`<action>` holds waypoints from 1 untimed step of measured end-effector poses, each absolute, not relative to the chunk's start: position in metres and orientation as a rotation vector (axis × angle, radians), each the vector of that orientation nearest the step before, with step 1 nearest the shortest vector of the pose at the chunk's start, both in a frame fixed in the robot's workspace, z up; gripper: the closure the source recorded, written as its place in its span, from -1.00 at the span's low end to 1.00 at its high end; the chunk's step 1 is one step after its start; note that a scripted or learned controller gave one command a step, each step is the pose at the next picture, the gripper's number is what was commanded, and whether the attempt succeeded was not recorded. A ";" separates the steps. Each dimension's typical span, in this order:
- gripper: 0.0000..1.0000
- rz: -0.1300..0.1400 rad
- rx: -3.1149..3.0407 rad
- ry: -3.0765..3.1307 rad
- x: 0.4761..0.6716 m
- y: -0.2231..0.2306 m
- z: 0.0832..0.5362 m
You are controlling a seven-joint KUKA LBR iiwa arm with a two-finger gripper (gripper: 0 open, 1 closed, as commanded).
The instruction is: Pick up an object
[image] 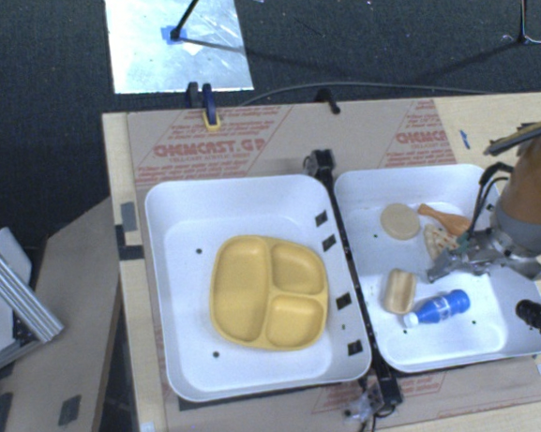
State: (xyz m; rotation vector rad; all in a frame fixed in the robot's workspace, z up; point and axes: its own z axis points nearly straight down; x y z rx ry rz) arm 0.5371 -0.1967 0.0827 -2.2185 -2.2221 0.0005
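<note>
The gripper (441, 266) hangs low in the right white bin (480, 347); whether it is closed cannot be told. Just below it lies a blue plastic bottle (438, 307), a tan cylinder (399, 290) beside it.

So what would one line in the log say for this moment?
arm: over right bin | claw: above blue bottle | left bin: yellow tray
</note>
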 end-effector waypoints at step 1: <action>1.00 -0.003 -2.222 -2.227 0.538 -0.197 0.095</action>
